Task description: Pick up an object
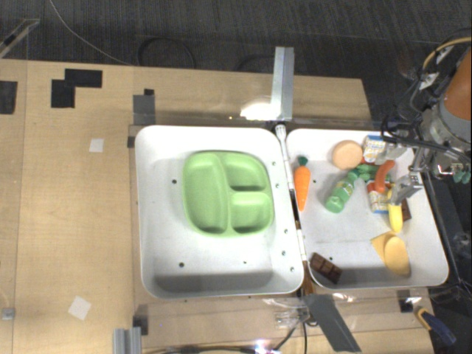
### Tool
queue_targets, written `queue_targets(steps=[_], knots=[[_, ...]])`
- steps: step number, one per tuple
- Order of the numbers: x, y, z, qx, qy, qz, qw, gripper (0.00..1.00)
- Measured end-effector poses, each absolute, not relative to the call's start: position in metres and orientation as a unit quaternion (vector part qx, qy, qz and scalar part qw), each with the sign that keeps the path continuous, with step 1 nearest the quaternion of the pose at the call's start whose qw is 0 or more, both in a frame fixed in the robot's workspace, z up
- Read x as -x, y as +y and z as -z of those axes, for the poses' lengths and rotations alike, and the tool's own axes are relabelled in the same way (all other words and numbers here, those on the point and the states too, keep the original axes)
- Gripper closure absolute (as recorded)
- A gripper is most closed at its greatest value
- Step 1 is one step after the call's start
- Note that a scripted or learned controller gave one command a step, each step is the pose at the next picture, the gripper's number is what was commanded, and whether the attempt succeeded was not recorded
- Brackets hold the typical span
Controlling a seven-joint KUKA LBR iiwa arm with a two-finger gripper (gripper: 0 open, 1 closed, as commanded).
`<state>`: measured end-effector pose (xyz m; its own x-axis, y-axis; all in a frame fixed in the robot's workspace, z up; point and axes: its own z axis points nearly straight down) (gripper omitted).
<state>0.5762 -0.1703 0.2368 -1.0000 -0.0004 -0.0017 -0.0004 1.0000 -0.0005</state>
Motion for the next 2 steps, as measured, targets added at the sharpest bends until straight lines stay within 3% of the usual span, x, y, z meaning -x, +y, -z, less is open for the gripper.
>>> queue_targets(steps=[1, 2], knots=[[-0.587, -0.204, -0.112, -0.066, 0.998, -0.0014, -0.003, 0.0], [-0.606, -0.194, -0.088, -0.112, 0.994, 0.0001, 0.004, 0.0]])
